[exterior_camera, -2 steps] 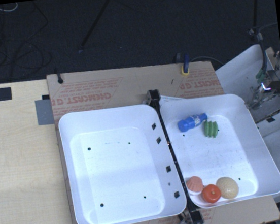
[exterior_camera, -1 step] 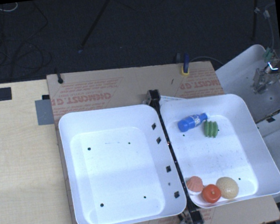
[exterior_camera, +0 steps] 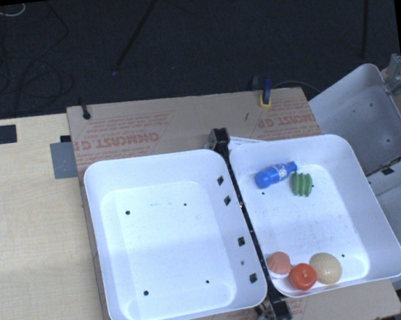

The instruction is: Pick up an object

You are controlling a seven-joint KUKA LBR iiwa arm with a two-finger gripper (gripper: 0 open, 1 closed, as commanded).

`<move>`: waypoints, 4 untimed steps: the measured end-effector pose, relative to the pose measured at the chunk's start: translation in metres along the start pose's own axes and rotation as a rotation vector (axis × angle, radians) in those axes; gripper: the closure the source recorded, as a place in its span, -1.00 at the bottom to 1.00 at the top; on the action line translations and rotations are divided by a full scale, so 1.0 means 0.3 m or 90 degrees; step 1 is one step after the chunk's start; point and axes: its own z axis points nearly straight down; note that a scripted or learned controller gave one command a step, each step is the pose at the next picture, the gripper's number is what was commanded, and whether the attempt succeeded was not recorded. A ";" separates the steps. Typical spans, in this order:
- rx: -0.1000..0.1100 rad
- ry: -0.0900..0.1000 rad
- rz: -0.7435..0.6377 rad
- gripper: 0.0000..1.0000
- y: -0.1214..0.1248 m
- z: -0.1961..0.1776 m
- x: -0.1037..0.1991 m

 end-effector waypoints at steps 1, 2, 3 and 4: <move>0.009 0.003 0.002 1.00 -0.125 0.068 0.003; 0.011 0.004 0.003 1.00 -0.217 0.251 0.004; 0.003 0.001 0.001 1.00 -0.180 0.020 0.001; 0.008 0.003 0.003 1.00 -0.333 0.046 0.003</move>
